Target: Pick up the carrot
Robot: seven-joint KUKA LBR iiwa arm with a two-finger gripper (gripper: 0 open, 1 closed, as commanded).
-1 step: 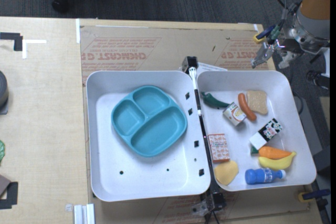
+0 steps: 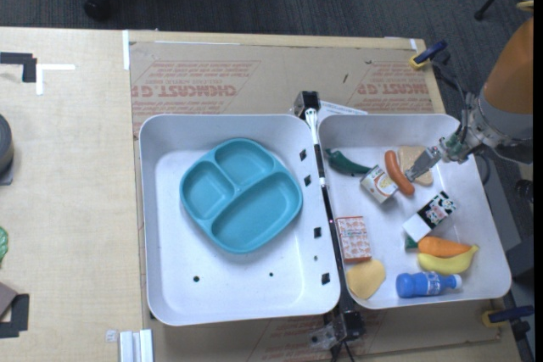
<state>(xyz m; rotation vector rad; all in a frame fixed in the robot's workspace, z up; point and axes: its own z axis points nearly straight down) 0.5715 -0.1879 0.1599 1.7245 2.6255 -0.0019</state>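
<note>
Carrot [image 2: 443, 247] half-hidden against banana [image 2: 447, 262]; pincer [image 2: 422, 169] state unclear.

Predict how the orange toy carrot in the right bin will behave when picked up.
The orange, tapered plastic carrot looks smooth, so it may slip. Its rounded body probably rolls if nudged. It lies against the yellow toy banana, with the blue bottle nearby, so a grasp there could shove them too.

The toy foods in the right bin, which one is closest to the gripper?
The bread slice, tan, lying at the bin's far right under the gripper. The sausage lies just beside it; the carrot sits much farther toward the front.
</note>
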